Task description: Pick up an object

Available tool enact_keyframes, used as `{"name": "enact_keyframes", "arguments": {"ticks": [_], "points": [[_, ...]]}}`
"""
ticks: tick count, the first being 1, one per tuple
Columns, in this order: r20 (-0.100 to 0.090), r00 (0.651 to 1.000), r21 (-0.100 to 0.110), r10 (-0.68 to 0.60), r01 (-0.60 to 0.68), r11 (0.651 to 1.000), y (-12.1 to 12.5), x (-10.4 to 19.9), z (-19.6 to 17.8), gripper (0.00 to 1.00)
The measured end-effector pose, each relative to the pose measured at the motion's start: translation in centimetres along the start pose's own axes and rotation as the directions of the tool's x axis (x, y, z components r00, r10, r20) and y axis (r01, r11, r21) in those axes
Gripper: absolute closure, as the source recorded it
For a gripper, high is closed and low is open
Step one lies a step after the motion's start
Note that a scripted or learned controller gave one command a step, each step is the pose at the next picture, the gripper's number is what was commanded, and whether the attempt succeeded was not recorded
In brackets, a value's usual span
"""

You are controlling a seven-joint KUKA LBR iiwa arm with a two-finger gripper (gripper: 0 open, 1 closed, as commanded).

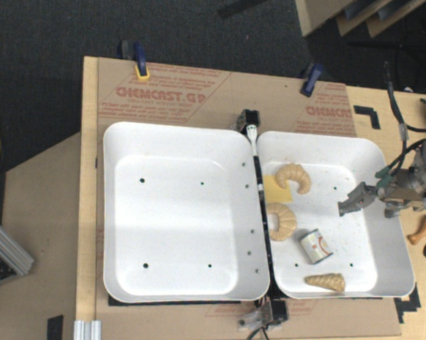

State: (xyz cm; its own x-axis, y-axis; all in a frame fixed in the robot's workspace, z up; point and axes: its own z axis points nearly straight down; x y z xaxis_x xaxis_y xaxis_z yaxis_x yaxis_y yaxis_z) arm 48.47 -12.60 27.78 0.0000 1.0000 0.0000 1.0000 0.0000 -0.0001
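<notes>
Dark flooring is surrounding the bench; gripper (351,201), finger state indiscernible, is being positioned near can (315,246), judged light, rigid, slippery; sides advised.

Grey metal two-finger gripper (351,202) with dark, angular fingertips; grey blocky wrist housing (410,190) behind it, thin dark cables (395,114) looping above, green wire at wrist.

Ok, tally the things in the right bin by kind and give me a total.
Croissants: 2, upper croissant and lower croissant
Yellow flat square: 1
Small can: 1
Tan cone-shaped pastry: 1
Total: 5
</notes>
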Motion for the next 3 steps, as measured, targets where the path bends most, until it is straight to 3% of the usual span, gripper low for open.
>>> {"name": "enact_keyframes", "arguments": {"ticks": [1, 2, 3], "points": [[-0.002, 1.000, 0.006, -0.003, 0.003, 1.000, 6.6, -0.3, 10.6, 0.00], [-0.005, 1.000, -0.001, -0.003, 0.003, 1.000, 8.1, 3.5, 19.4, 0.00], [0.001, 1.000, -0.009, -0.003, 0.003, 1.000, 7.7, 4.9, 8.7, 0.00]]}}
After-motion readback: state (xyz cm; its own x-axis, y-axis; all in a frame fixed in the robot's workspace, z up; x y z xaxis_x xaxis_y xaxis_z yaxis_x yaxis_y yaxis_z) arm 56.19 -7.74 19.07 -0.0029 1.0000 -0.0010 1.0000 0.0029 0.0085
